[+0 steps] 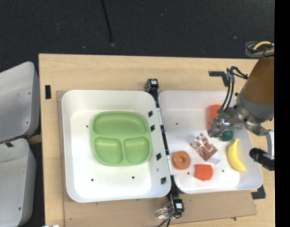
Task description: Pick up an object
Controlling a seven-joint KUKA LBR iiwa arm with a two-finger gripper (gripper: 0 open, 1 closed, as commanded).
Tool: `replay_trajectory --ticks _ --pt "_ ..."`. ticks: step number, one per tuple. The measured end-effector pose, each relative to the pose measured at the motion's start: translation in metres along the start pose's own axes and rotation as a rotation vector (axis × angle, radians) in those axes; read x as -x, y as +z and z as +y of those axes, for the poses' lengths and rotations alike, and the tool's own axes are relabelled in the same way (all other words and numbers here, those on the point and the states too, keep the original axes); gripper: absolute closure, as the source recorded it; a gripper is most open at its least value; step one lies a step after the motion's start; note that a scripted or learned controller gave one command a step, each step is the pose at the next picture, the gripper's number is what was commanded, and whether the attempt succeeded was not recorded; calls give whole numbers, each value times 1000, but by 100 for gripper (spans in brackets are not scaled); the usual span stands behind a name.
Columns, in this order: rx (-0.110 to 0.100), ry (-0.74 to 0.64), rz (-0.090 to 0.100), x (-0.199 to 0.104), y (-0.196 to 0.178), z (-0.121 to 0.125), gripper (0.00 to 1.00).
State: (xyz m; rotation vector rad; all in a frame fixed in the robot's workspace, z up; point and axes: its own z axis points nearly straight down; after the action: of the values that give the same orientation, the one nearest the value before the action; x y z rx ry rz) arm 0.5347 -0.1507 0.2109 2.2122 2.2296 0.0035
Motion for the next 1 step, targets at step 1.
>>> replay_trajectory --ticks 1 --pt "1 0 0 -45 -10 5 100"
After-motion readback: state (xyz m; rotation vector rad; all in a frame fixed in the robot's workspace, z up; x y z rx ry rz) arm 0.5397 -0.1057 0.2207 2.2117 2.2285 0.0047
